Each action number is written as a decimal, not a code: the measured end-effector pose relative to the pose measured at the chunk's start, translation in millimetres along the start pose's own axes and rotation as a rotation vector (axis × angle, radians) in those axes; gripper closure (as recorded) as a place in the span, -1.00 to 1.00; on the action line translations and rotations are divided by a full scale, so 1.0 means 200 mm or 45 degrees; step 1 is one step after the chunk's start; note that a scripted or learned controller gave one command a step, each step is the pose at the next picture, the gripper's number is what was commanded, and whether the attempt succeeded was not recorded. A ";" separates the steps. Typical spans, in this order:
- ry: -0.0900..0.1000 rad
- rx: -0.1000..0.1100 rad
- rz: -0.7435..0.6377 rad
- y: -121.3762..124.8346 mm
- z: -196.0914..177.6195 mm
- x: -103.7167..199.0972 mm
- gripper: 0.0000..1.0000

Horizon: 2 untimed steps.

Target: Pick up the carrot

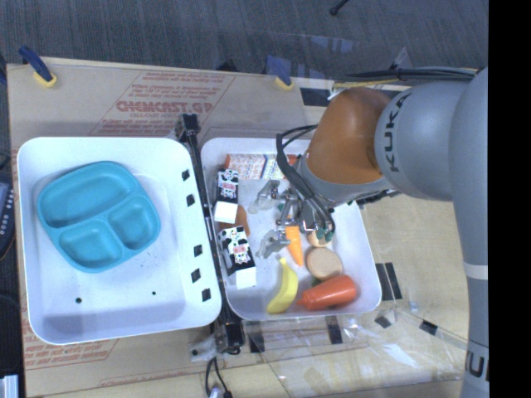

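A: Carrot (294,245) first — where does it lie?

B: In the right-hand bin (365,247), a little right of the frame's centre. A short orange piece, just above the banana (284,289) and just left of a round tan slice (323,263). A larger red-orange vegetable (328,292) lies along the bin's lower wall, near it but apart.

A: And the end effector (286,218)?

B: Right over the carrot. The metal fingers (270,192) are spread fairly wide, and the carrot's upper end sits at or under the lower fingertips. I see nothing clamped between them, so I judge it to be holding nothing.

A: So which step is this?

B: The approach or the descent onto the carrot, by my reading. The grasp itself is not yet made.

A: What does the next move call for?

B: Bringing the fingers down either side of the carrot and closing on it alone. The tan slice touches or nearly touches its right side, and the banana's tip is close below, so a sloppy close could catch either one.

A: Anything else nearby?

B: Black-and-white patterned blocks (231,214) stand along the bin's left side. The left bin (50,305) on the worktop (415,347) holds a blue divided plate (97,214), well apart from all this.
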State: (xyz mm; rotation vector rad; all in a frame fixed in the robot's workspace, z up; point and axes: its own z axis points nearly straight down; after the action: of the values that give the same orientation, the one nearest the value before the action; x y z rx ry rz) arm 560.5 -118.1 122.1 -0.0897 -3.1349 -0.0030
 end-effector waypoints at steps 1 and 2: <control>-0.004 0.001 0.120 0.01 0.16 0.20 -1.00; -0.011 0.004 -0.073 -0.23 -0.06 0.14 -1.00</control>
State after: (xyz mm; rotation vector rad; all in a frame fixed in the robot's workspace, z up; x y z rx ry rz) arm 529.3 -163.3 134.6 0.0006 -3.1448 0.0023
